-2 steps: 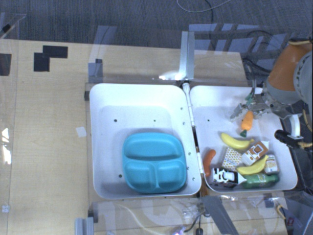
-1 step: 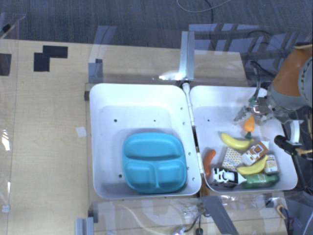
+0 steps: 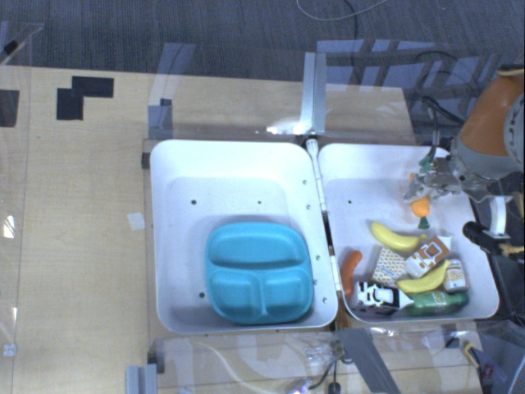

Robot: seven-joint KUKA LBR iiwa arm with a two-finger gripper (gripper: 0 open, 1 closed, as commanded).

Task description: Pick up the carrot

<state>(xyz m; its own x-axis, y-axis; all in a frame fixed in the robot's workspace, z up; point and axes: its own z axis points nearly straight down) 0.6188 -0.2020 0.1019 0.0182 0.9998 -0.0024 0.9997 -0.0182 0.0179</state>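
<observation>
Wooden bench w/ two white bins side by side. Left bin has a blue divided tray lying in its near half. Right bin has its clutter packed along the near edge, far half mostly bare.

Grey arm w/ orange band comes in from the right, over the right bin's far-right corner.

Right bin items, big to small:
- green bottle, on its side along the near wall
- yellow banana, approx. mid-bin
- 2nd banana, just above the bottle, touching small boxes
- red-orange sausage-like piece, against the left wall
- black-and-white packet in the near-left corner

Gripper points down over the bin's right side, well apart from the clutter. Fingers are drawn in, only a narrow gap, pinching the top of the carrot. Carrot is small, orange w/ a green bit at its lower end, hanging just under the fingertips, between gripper and the first banana, not touching the banana.
</observation>
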